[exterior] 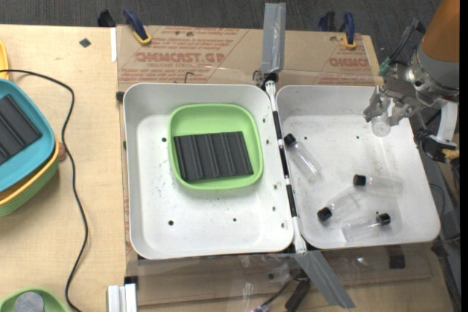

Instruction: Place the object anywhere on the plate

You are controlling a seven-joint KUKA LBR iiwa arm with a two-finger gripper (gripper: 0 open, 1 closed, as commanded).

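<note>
Camera view places the hand (382, 115) over the upper right part of the right bin (409, 230), with the grey arm (439, 47) reaching in behind it. Whether anything is gripped cannot be told, since the hand is seen as a blurred grey cluster with something pale at its lower end. Four clear vials with black caps are seen lying on the bin floor below the hand: one vial (301, 156) well to its left near the divider, a second vial (376, 183) just beneath it, a third vial (338, 207) and a fourth vial (363, 224) lower down. The green plate (183, 124) is seen far to the hand's left in the left bin (146, 230), carrying a dark ribbed insert (213, 156) and no vial. By this reading, placement is not yet done; a vial must be secured, carried leftward across the divider and released on the plate.
</note>
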